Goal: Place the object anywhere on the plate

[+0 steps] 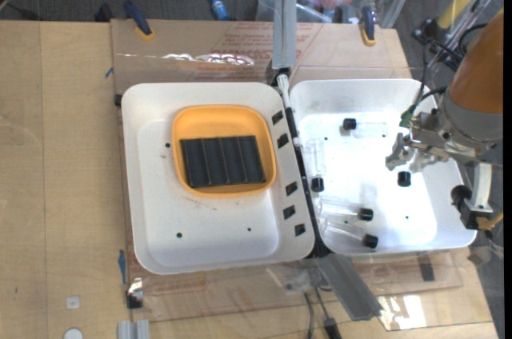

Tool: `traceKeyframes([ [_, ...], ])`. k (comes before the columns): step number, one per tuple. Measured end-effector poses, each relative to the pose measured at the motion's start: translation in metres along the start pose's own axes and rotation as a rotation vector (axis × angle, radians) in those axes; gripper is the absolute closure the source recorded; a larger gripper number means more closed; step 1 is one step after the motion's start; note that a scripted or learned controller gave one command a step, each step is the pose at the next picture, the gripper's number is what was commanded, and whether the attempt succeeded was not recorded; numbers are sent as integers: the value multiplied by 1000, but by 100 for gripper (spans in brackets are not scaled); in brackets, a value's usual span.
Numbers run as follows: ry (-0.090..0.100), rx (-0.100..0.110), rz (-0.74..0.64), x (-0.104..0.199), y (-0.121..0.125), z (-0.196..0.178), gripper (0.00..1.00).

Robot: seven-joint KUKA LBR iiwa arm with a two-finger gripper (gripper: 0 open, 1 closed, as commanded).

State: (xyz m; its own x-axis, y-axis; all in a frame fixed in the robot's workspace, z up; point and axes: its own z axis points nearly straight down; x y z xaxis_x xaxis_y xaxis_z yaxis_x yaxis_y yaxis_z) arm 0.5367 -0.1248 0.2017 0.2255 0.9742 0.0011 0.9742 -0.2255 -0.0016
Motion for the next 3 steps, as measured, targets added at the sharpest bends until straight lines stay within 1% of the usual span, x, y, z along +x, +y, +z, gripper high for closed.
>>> traceKeyframes([
  [1, -2, -3, -117, 32, 38, -8, 100],
  [2, -2, -5, -361, 56, 54, -22, 100],
  [3, -2, -5, -510, 76, 87, -26, 100],
])
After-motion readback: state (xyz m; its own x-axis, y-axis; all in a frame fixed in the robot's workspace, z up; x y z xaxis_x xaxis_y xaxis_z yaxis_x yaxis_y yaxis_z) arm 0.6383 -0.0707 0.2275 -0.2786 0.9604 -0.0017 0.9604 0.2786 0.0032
